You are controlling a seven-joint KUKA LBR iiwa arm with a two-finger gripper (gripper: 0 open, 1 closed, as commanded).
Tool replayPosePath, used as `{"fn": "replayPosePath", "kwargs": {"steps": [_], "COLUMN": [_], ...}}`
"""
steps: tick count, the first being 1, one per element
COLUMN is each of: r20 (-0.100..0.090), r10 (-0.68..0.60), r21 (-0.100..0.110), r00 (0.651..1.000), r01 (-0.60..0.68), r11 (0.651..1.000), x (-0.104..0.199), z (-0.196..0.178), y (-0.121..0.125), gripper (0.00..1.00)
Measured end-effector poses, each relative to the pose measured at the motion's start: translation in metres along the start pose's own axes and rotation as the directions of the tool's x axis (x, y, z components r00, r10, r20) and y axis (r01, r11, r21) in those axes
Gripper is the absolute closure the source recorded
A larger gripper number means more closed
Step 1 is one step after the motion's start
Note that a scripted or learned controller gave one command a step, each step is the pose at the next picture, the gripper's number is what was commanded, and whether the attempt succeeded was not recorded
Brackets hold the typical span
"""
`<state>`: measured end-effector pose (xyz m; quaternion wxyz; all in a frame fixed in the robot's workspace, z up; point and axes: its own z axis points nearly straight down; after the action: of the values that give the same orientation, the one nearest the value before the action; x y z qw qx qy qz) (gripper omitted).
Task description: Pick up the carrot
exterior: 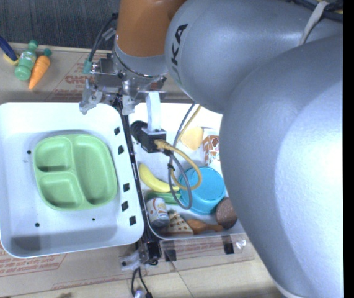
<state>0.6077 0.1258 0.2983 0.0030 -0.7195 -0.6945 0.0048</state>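
Task status: not accomplished, by the look of things. The carrot [38,72] lies on the bare bench [65,64] outside both bins, off toward the view's left of the gripper [107,95] and a little farther from the camera, clearly apart from it with nothing touching. Just beyond the carrot, on the side away from the gripper, sits a green bottle-like item [23,66], and farther out a blue item [3,47]. The gripper hangs over the far end of the wall shared by the two bins, at the corner of the left bin [3,113]; below it in the view that bin holds a green divided plate [74,169]. Whether the gripper is released or clenched cannot be told, since the wrist hardware masks its tip; nothing is seen in its grasp. Judged outstanding: travel out over the bench to the carrot, descent, closure and lift. Visibility limits: the arm's bulk covers most of the right bin [183,234], where a banana [155,180], a blue cup [204,188] and a can [158,208] show in part; other contents there are unidentifiable.
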Motion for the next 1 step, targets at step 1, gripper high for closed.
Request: {"fn": "replayPosePath", "kwargs": {"steps": [1], "r20": [-0.002], "r10": [0.461], "r21": [-0.003], "r00": [0.887], "r01": [-0.461], "r11": [0.887], "x": [0.0545], "z": [0.0147], "y": [0.0208], "gripper": [0.00]}}
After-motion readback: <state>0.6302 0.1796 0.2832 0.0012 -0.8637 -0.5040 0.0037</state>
